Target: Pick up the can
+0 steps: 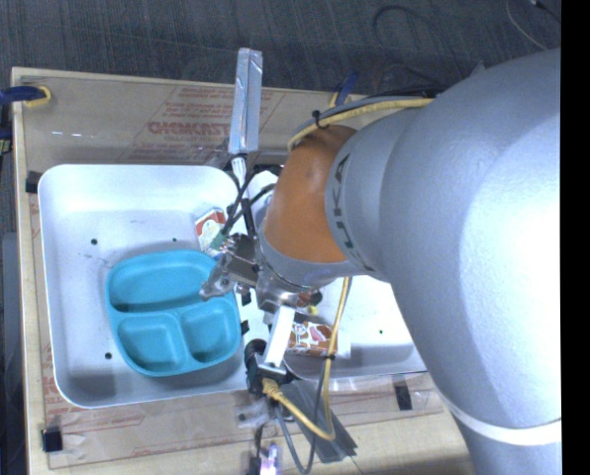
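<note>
Your arm (453, 255) fills the right of the camera view, and its orange band (300, 206) hangs over the wall between the two white bins. The gripper (238, 277) sits low at that divide, next to the right edge of the blue divided tray (166, 310) in the left bin (62, 265). You cannot tell how the jaws stand; wrist hardware and cables cover them.

Two printed items show close to the wrist. A red and white one (211, 228) peeks out just above the tray's upper right corner, in the left bin. An orange and white printed one (310, 336) lies just below the wrist, in the right bin (394, 334). Either could be the can; so little of each shows that you cannot tell which.

To do this step well, settle first which one is the target, then centre the jaws across its round body rather than its ends. Stay clear of the tray's rim and the bin wall, since catching either would likely tilt the gripper or nudge the can away. Close only once the body sits squarely between the jaws, and lift straight up.
</note>
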`<state>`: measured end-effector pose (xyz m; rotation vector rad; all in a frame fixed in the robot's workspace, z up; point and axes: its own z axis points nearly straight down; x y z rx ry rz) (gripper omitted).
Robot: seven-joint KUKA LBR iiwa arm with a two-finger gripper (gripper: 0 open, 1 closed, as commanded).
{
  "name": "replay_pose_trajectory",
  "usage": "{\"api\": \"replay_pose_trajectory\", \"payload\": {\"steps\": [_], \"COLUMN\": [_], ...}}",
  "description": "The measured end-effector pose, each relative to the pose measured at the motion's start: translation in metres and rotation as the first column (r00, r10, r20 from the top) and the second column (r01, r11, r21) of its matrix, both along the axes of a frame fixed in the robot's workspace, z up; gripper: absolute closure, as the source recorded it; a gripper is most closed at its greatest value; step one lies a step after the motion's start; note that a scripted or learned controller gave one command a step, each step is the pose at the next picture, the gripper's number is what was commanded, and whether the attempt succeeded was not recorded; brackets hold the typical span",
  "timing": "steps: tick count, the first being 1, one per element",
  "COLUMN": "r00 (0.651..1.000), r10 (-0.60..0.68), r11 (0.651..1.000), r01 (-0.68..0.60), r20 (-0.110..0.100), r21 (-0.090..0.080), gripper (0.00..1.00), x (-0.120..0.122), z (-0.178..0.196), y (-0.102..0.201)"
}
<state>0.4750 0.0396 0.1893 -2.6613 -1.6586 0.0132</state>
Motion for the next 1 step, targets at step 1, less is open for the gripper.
{"api": "replay_pose_trajectory", "payload": {"steps": [1], "r00": [0.961], "r10": [-0.276], "r11": [0.961], "r01": [0.276], "r20": [0.001], "r21": [-0.001], "gripper": [0.0], "x": [-0.0001], "z": [0.0255], "y": [-0.1517]}}
